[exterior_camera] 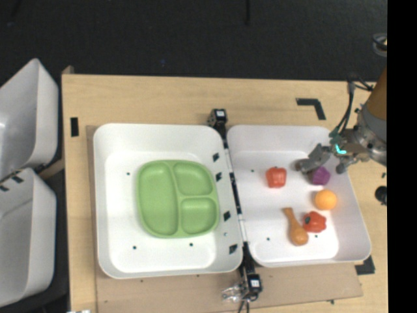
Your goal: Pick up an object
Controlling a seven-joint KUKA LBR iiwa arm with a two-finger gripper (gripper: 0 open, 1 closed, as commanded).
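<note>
The right bin (pixel 260 240) holds several small toy foods. A red one (pixel 277 177) lies near its middle, a purple one (pixel 320 176) at the right, and an orange ball (pixel 326 199) just below that. Lower down, a small red piece (pixel 315 222) lies against a tan, pear-shaped piece (pixel 295 227). My gripper (pixel 326 163) reaches in from the right and hangs over the purple piece. It is open, with one grey finger (pixel 311 160) to the left of the purple piece and the other to its upper right. I cannot tell whether the fingers touch it.
The left bin (pixel 111 155) holds a green divided plate (pixel 177 197). A raised divider with black clips (pixel 229 194) runs between the two bins. The arm's wrist and cables (pixel 365 129) stand over the right bin's far right rim.
</note>
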